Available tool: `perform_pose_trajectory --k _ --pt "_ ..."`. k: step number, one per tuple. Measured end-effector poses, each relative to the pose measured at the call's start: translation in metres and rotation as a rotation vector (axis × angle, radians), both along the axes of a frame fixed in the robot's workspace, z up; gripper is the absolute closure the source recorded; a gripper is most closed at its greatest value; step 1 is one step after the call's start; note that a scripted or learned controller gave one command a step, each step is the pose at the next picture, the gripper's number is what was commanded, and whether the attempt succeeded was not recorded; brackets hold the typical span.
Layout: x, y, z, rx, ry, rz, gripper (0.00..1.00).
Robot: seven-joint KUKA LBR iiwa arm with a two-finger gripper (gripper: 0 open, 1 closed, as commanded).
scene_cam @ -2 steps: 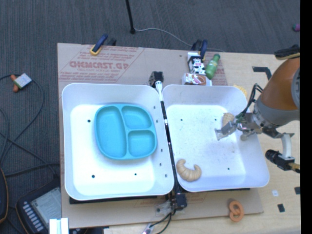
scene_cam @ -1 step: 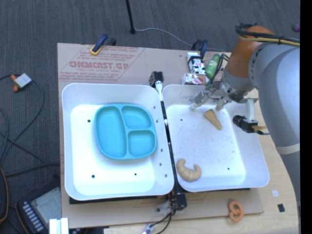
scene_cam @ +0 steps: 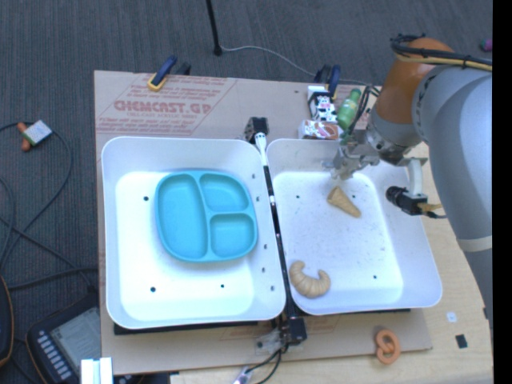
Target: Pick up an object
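Two white bins sit side by side on the counter (scene_cam: 160, 102), which is covered with a brown cardboard sheet printed in red.

Left bin (scene_cam: 116, 214): holds a blue divided plate (scene_cam: 206, 216) with three compartments, lying flat near the bin's middle.

Right bin (scene_cam: 416, 270): two objects. A tan cone-shaped piece (scene_cam: 345, 202) lies toward 12 o'clock of the bin floor, its point aimed roughly at 5 o'clock. A croissant (scene_cam: 310, 279), curved and pale brown, lies near the 7 o'clock corner, well apart from the cone.

The arm (scene_cam: 448, 126) enters from 3 o'clock, with the orange band high at the wrist. The gripper (scene_cam: 346, 169) hangs over the 12 o'clock edge of the right bin, just above the wide end of the cone. Whether it touches the cone cannot be told. The state of the fingers cannot be told either; they are too small and dark against the bin wall.

Outside the bins: a green bottle (scene_cam: 349, 109) and a small printed box (scene_cam: 322, 126) sit at 12 o'clock beyond the right bin. An orange ring (scene_cam: 388, 346) lies on the cardboard at 5 o'clock.
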State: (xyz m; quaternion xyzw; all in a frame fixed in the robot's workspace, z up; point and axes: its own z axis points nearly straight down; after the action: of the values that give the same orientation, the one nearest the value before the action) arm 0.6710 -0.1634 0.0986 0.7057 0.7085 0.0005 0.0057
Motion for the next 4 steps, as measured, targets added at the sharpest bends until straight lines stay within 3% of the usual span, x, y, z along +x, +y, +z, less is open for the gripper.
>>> perform_pose_trajectory --k 1,2,3,4 --pt "0.000 0.000 0.000 0.000 0.001 0.000 0.00" --pt "-0.086 0.006 -0.010 0.004 0.003 -0.005 0.00" --pt "-0.085 0.006 0.000 0.002 0.001 -0.005 1.00" --pt "-0.151 0.053 0.093 0.008 0.009 -0.003 1.00"
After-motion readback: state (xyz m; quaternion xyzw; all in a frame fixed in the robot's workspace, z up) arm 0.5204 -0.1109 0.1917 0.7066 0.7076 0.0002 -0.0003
